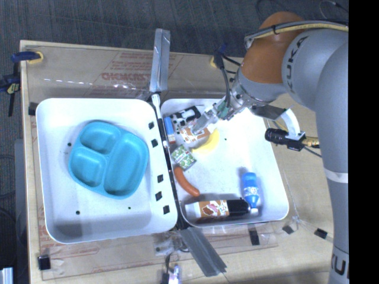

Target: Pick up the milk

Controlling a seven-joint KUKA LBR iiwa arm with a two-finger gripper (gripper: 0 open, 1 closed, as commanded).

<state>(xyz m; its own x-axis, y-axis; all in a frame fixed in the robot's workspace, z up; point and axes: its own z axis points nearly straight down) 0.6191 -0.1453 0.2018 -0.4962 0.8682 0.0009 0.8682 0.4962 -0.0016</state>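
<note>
The milk (188, 137) looks like a small carton with a brown and white label. It lies in the upper left part of the right bin (269, 158), next to a yellow banana (208, 142). My gripper (200, 125) reaches down and to the left from the wrist and hangs right over the carton's upper edge, partly hiding it. I cannot tell whether it touches the carton.
The right bin also holds a black and white item (188, 113), a blue item (167, 125), a green packet (183, 157), a sausage (188, 186), a blue bottle (250, 188) and a dark brown bottle (220, 207). A blue divided plate (109, 158) sits in the left bin (53, 123).
</note>
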